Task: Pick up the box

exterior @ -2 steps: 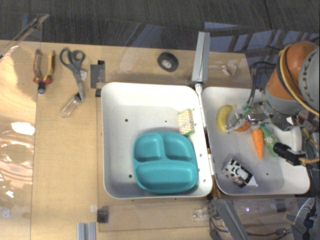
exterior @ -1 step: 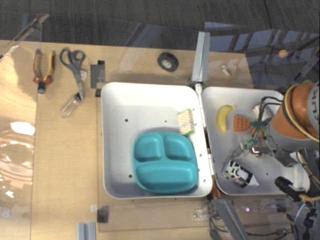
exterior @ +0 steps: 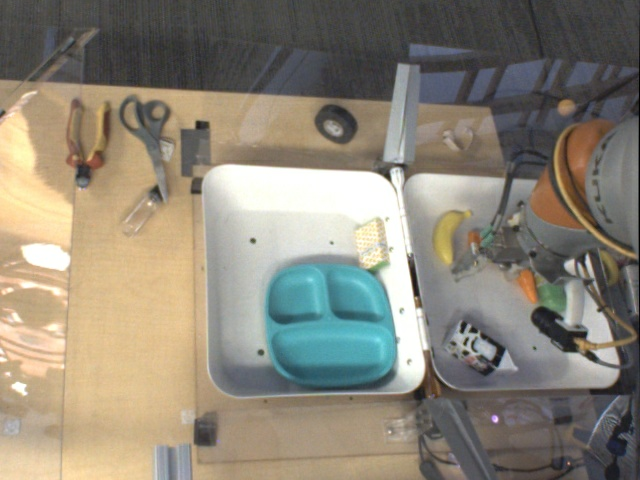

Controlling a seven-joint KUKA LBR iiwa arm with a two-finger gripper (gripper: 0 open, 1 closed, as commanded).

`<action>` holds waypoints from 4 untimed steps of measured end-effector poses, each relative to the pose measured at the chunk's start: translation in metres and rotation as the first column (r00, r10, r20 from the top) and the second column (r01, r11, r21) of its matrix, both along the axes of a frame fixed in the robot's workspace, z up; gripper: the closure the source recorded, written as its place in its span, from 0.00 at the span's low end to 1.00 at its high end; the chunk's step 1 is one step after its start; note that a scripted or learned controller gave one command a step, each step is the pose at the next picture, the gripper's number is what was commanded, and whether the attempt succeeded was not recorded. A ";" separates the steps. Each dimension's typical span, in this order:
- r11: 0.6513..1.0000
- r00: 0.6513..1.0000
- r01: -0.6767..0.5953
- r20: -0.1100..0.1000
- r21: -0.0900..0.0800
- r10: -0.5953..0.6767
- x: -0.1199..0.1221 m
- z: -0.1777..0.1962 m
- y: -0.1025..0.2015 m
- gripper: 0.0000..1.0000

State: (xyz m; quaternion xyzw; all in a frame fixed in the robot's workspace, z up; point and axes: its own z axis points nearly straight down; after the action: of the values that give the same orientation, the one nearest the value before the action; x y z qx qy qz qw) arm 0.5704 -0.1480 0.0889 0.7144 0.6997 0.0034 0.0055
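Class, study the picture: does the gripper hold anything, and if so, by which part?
It cannot be told. The gripper hangs beside the banana; the box lies apart.

A single fixed camera looks down at a slant on my bench [exterior: 120, 348] from above, far enough back to take in both white bins side by side: the left bin [exterior: 230, 268] sits near the middle of the view, the right bin [exterior: 430, 348] toward its right. My arm [exterior: 600, 183] enters from the right side. Dark floor runs along the top.
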 end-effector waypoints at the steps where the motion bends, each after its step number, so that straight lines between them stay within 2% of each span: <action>1: 1.000 1.000 0.016 -0.006 0.000 -0.016 0.056 -0.002 -0.033 0.00; 2: 0.907 0.907 -0.420 -0.004 -0.004 0.420 0.006 0.000 -0.036 0.00; 3: 0.996 0.996 -0.087 -0.006 0.003 0.087 0.061 -0.002 -0.054 0.00; 4: 0.995 0.995 -0.095 0.002 -0.004 0.095 0.064 0.012 -0.054 1.00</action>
State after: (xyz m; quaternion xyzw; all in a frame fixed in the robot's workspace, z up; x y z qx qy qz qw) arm 0.6342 -0.2021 0.1005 0.6801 0.7330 0.0028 0.0076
